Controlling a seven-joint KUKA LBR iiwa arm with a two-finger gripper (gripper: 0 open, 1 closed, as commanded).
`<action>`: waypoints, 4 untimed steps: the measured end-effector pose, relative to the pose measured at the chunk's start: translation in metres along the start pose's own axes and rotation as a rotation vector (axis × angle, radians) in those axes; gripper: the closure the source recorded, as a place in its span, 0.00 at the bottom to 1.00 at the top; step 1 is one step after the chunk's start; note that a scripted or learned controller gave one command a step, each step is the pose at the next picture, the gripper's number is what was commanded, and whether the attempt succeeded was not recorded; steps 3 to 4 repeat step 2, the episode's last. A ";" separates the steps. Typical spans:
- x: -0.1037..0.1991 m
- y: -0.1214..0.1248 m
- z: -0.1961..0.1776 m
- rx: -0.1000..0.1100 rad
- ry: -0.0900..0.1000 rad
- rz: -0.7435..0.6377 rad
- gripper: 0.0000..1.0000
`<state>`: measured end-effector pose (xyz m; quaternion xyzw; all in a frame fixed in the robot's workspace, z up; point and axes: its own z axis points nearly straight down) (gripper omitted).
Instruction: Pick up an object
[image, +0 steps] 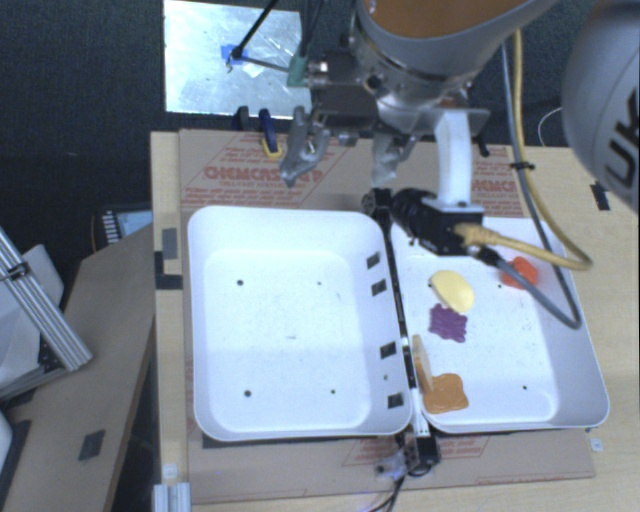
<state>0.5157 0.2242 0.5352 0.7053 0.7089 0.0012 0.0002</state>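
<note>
The right bin holds several small things: a yellow oval piece, a purple lumpy piece, an orange piece near the front wall with a tan strip beside it, and a red-orange piece partly behind the cable. My gripper hangs high over the back edge of the bins, close to the camera. It is open, its two fingers spread wide with nothing between them. It stands well above and behind the objects.
The left bin sits beside the right one, with a raised divider between them. A yellow cable sweeps over the back of the right bin. Cardboard lies under both bins.
</note>
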 end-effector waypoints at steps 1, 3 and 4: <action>0.000 0.000 0.000 0.000 0.000 0.000 0.00; 0.000 0.000 0.000 0.000 0.000 0.000 0.00; 0.000 0.000 0.000 0.000 0.000 0.000 0.00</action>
